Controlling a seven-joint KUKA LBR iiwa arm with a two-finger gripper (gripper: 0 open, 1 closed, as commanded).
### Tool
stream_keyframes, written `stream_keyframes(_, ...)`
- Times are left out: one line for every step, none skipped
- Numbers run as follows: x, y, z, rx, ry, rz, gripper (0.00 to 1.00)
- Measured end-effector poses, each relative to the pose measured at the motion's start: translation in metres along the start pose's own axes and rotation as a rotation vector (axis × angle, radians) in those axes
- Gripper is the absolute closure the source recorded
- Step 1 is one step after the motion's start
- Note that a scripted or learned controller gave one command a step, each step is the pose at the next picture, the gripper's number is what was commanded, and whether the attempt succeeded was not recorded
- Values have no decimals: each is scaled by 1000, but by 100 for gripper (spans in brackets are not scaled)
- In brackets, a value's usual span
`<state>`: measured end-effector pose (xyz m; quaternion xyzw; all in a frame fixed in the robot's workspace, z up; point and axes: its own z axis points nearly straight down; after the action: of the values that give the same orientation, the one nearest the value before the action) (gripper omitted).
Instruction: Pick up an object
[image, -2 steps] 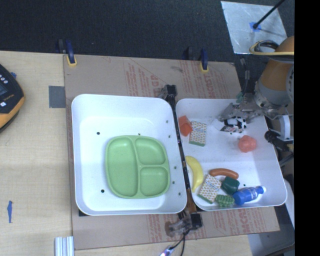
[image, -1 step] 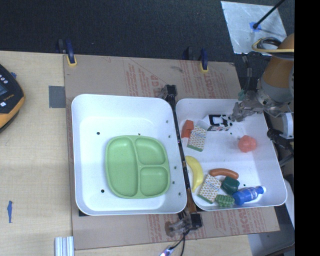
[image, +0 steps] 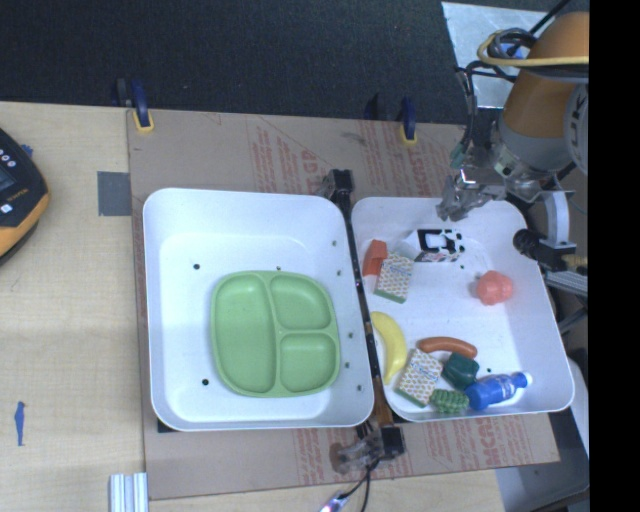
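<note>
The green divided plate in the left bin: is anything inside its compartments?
The green divided plate lies in the left bin. All three compartments show bare green surface. What is under the plate is covered.

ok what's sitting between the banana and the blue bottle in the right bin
In the camera view, between the banana and the blue bottle lie a patterned sponge block, a hot dog and a dark green object.

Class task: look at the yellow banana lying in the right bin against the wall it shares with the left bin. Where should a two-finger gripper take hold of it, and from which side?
Probably the middle of the yellow banana, coming from straight above. It lies flat, its length along the right white bin's left wall. Fingers should close across its narrow width, though the wall side looks tight.
</note>
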<state>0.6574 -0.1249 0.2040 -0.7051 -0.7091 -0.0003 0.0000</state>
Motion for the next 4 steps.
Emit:
stream_keyframes(62, -62, 12, 5, -1, -1, 100)
stream_keyframes(62, -62, 12, 4, -2, 1, 0)
stream_keyframes(-1, -56, 29, 2, -3, 3, 0)
stream_keyframes(-88, -48, -18, 2, -2, 4, 0)
